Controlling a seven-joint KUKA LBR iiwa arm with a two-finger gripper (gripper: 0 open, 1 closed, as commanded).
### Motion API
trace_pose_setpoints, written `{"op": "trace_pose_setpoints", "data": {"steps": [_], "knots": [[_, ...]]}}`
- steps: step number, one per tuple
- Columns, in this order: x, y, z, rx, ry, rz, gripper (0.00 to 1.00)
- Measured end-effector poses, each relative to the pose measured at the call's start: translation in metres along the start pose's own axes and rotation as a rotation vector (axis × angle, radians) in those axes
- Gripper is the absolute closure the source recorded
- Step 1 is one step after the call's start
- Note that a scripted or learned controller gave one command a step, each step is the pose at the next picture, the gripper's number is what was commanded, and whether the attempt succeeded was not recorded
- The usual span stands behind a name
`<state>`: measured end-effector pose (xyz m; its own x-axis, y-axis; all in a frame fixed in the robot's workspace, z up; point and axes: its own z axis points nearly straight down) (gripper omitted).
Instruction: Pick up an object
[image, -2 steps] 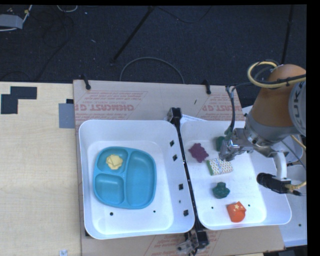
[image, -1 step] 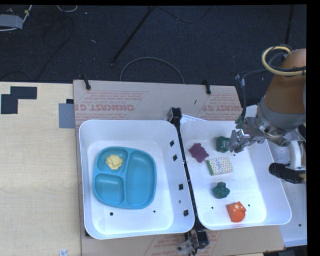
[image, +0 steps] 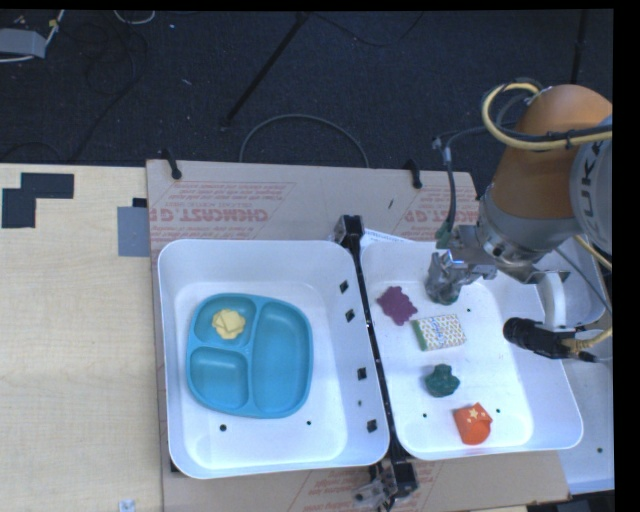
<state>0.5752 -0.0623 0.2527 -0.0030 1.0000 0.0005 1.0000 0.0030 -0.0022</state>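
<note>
- Objects for picking lie in the right bin (image: 520, 420): a purple piece (image: 397, 304) near its upper left, a patterned green-edged block (image: 439, 331) just beside it, a dark teal lump (image: 441, 380) below that, and an orange piece (image: 473, 423) nearest the front.
- The gripper (image: 444, 283) hangs over the upper part of that bin, just right of the purple piece and above the patterned block; I can't tell from here how it is set, and nothing shows in its grasp.
- The left bin (image: 190, 440) holds a blue divided plate (image: 272, 365), with a small yellow thing (image: 229, 323) in its upper-left compartment.
</note>
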Motion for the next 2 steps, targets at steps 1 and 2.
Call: {"op": "trace_pose_setpoints", "data": {"steps": [1, 2], "knots": [[0.053, 0.005, 0.015, 0.003, 0.002, -0.001, 1.00], [0.113, 0.018, 0.024, 0.001, 0.001, -0.002, 1.00]]}}
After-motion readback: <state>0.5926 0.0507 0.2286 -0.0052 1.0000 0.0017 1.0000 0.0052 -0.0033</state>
